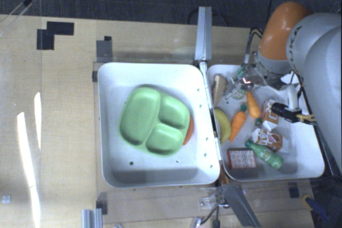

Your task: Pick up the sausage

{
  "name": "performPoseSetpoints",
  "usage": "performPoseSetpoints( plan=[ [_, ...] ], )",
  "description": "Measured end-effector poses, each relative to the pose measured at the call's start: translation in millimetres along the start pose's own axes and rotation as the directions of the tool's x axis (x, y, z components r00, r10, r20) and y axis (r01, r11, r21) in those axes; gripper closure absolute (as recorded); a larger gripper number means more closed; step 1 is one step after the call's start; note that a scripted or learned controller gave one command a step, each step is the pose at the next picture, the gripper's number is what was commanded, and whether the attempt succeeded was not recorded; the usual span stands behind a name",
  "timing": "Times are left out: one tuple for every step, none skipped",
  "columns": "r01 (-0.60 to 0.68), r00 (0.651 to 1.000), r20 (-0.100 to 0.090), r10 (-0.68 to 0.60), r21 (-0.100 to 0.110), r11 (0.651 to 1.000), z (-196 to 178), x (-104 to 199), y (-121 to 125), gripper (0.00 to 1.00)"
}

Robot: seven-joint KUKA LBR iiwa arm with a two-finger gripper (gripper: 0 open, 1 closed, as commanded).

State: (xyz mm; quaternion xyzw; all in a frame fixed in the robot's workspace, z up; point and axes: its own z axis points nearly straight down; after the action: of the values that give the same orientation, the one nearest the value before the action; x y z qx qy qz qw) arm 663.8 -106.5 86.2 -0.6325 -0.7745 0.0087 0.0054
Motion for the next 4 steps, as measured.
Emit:
performPoseSetpoints(
  plan=[
    [0.111, 0.994, 0.005, -0.110, -0.025, 0.994, -1, 7, -4, 0.00],
    [0.290, 0.957, 0.003, -0.290, -0.022, 0.957, -10, 19, -29, 0.00],
    [0.443, 0.897, -0.004, -0.443, -0.005, 0.897, -1, 9, 4, 0.00],
    [0.608, 0.794, 0.002, -0.608, -0.001, 0.794, -1, 4, 0, 0.00]
  ],
)
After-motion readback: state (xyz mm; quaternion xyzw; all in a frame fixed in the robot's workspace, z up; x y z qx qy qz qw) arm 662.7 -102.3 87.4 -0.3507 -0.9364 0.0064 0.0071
